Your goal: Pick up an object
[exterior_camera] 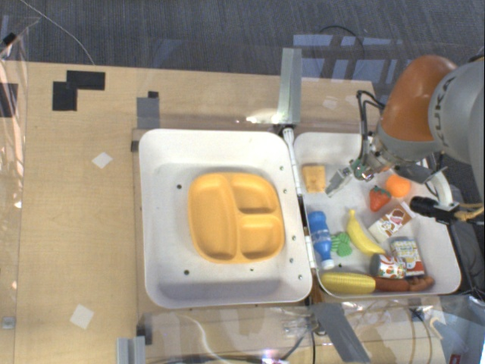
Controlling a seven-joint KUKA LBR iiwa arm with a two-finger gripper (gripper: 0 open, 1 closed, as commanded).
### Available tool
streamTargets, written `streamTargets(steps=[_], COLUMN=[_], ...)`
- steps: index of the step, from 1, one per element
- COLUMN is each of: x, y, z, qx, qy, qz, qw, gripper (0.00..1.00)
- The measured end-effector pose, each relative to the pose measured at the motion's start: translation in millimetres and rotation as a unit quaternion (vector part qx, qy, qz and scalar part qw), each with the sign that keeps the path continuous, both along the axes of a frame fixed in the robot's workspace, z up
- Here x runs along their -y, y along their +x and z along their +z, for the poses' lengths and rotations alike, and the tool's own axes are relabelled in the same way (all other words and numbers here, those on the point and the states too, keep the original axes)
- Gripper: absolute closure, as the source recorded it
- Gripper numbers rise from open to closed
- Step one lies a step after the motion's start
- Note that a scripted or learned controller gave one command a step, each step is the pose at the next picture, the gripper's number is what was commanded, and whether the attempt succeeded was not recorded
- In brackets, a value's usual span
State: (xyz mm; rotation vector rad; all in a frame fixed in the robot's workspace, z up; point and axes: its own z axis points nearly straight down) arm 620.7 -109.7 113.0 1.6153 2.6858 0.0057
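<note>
I saw the hand [342,179] poised in the right bin [449,268], fingers apart, gripping nothing, tan cracker [314,178] just to its left, small, square, flat on the floor.

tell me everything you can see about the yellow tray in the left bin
The yellow tray is a glossy, plastic-looking divided plate with rounded corners, moulded into three compartments: one long section down its left side and two smaller ones stacked on its right. All three hold nothing. It lies flat and right way up, near the middle of the left bin, resting on the bin's white floor and touching nothing else. It sits slightly turned rather than square to the bin's walls.
</note>
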Motion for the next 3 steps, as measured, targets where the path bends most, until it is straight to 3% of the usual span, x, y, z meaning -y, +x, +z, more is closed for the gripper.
streamTargets(steps=[1,2,3], x=[42,41,41], y=[-5,-1,-1], z=[-25,-10,-11], qx=[0.001,0.007,0.006], qy=[0.0004,-0.0005,-0.0005], qz=[-0.053,-0.050,-0.050], qw=[0.9986,0.9987,0.9987], gripper=[0.00,1.00,0.00])
